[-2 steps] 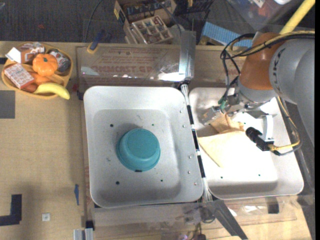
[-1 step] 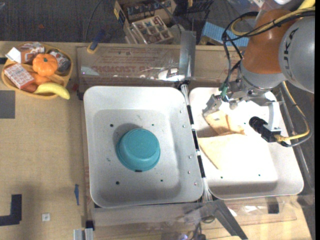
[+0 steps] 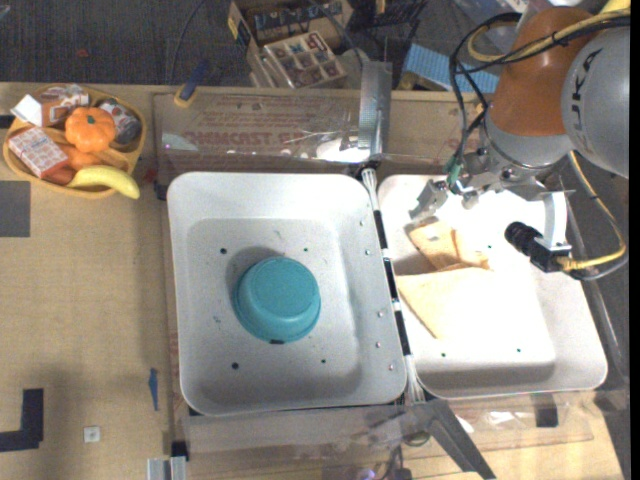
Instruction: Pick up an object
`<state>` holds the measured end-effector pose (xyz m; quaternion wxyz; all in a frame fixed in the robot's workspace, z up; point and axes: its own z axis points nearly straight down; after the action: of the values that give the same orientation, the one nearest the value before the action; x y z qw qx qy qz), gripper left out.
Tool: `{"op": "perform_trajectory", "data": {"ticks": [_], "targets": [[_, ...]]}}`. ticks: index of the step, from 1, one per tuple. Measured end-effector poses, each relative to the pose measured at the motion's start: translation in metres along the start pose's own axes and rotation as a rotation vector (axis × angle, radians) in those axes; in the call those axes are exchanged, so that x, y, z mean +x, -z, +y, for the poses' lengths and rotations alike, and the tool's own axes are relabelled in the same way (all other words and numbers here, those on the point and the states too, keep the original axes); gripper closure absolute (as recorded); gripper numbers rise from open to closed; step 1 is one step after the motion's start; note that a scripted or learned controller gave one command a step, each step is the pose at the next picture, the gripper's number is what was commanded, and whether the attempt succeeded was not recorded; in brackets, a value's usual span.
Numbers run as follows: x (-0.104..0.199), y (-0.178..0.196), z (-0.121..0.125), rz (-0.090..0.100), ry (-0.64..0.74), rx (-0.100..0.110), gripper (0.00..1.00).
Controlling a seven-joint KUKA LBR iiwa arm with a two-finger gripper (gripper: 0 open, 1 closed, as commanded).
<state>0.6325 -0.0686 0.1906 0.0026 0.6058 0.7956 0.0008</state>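
Hanging over the far left corner of the right bin (image 3: pixel 575 368), the pincer (image 3: pixel 432 200) points down and leftward from the grey arm (image 3: pixel 600 88) with its orange band (image 3: pixel 535 78). How far it is parted cannot be told; its tip is small and partly lost against the white bin wall. Nothing can be seen gripped in it. Just below the tip, inside the same bin, lies a tan flat piece (image 3: pixel 440 243), perhaps card or a sponge, and below that a larger pale yellow sheet (image 3: pixel 440 303) spreads across the bin floor. Whether the tip touches the tan piece cannot be told. To the right of the pincer a black cylinder (image 3: pixel 527 243) with a yellow cable juts from the wrist.

Left of the pincer and lower, well apart from it, a teal bowl (image 3: pixel 278 299) sits upside down in the middle of the left bin (image 3: pixel 195 368).

Letters in black run up the grey arm shell near the top right edge, cut off and hard to read. Faint reddish print on the cardboard strip (image 3: pixel 260 133) behind the left bin is too blurred to read.

Both bins rest on a brown bench (image 3: pixel 80 318). Far to the left of the pincer a yellow dish (image 3: pixel 20 153) holds toy food, among it an orange pumpkin (image 3: pixel 90 128) and a banana (image 3: pixel 105 179). Beyond the bench the dark floor carries boxes (image 3: pixel 295 38) and loose cables.
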Motion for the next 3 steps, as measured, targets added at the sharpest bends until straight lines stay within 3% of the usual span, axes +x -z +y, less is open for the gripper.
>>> {"op": "perform_trajectory", "data": {"ticks": [1, 2, 3], "targets": [[-0.034, -0.043, -0.001, 0.002, 0.081, 0.003, 0.00], [-0.040, -0.102, -0.051, 0.000, 0.123, -0.004, 0.00], [-0.041, -0.104, 0.018, 0.001, 0.139, 0.000, 0.00]]}}
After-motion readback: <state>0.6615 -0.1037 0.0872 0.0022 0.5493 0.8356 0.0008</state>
